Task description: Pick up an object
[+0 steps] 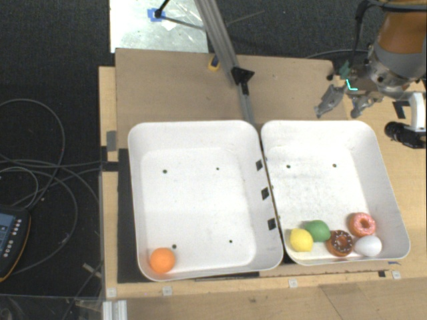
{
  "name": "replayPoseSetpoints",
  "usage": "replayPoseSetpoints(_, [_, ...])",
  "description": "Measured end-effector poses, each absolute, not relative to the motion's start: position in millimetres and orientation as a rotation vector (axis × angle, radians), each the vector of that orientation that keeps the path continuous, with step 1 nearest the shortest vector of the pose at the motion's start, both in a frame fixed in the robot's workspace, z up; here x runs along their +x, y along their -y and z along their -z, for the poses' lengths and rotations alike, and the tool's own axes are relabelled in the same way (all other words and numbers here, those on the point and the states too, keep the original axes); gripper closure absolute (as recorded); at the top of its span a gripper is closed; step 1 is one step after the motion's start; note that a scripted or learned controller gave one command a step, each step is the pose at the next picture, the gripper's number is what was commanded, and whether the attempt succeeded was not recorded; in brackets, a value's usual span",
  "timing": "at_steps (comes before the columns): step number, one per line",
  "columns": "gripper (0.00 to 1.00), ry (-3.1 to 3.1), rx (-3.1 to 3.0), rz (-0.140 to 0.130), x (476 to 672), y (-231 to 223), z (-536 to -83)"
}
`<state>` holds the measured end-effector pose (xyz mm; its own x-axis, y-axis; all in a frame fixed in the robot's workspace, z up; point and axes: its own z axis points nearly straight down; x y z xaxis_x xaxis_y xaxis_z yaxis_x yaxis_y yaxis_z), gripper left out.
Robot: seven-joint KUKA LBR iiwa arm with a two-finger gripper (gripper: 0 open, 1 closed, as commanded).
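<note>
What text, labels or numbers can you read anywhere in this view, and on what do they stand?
No text can be read.
Handheld device at the left edge: screen and buttons show, too small and blurred to read.
Blue tag on the floor at the top: no legible marking.
Both white bins: plain.

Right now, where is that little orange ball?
The orange ball lies alone in the near left corner of the left bin, far from the toy food clustered in the right bin.
</note>
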<state>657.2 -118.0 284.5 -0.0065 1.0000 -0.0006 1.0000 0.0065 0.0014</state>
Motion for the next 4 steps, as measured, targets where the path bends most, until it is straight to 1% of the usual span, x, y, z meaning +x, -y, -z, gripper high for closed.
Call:
replayPoseSetpoints(1, [0.0,-2.224,2.221,0.003,662.7,127,-234])
replayPoseSetpoints(3, [0.0,-2.227,2.219,0.003,660.5,114,-144])
replayPoseSetpoints(4, [1.0,-2.224,2.214,-0.005,662.6,115,-159])
